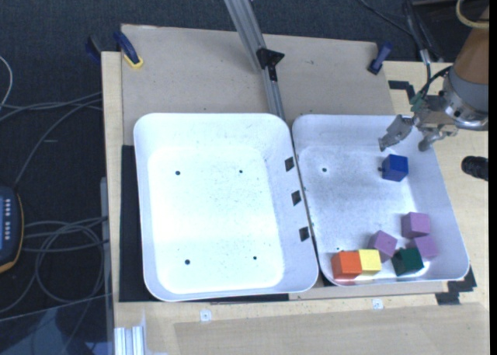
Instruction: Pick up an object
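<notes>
- Left bin: nothing to grasp inside, just small dark dots on the floor.
- Right bin: seven blocks counted. One blue block alone toward 1 o'clock of the bin floor; the other six bunched at 5 o'clock: one orange, one yellow, one green, three purple.
- Gripper: fingers spread, nothing between them, poised just at 12 o'clock of the blue block and apart from it.
- Likely target: the blue block, nearest and free-standing.
- Risk: a descent off-centre could put one finger on top of the block, or nudge it aside, so the jaws shut on air.
- Risk: in the cluster the blocks touch, leaving little finger room; a grasp there could jam or drag a neighbour.
</notes>
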### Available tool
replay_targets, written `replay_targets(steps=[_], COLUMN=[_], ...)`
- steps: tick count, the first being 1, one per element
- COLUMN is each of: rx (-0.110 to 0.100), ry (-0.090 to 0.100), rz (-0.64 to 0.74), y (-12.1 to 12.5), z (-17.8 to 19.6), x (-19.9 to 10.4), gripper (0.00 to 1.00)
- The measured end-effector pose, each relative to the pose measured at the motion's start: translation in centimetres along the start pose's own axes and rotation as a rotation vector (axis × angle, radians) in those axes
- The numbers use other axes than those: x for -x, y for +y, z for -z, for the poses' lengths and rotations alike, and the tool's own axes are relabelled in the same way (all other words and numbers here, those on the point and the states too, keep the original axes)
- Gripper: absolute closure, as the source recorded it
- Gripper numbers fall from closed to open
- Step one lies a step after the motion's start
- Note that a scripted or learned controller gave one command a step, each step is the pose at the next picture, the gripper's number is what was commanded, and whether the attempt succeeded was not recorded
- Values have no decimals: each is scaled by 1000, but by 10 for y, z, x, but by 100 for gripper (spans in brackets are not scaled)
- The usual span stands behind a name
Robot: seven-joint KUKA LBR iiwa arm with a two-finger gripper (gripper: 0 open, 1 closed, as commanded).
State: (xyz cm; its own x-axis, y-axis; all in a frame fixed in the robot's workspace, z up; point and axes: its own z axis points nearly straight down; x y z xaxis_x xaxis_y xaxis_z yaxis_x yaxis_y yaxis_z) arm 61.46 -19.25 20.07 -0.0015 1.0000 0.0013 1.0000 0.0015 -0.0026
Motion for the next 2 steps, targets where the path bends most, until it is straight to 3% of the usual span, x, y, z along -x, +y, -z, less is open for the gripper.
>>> replay_targets(steps=[1, 2], rx=[0, -4], ry=[-1, 0], rz=[0, -1], y=[0, -8], z=[0, -46], x=[0, 3], gripper=[0, 0])
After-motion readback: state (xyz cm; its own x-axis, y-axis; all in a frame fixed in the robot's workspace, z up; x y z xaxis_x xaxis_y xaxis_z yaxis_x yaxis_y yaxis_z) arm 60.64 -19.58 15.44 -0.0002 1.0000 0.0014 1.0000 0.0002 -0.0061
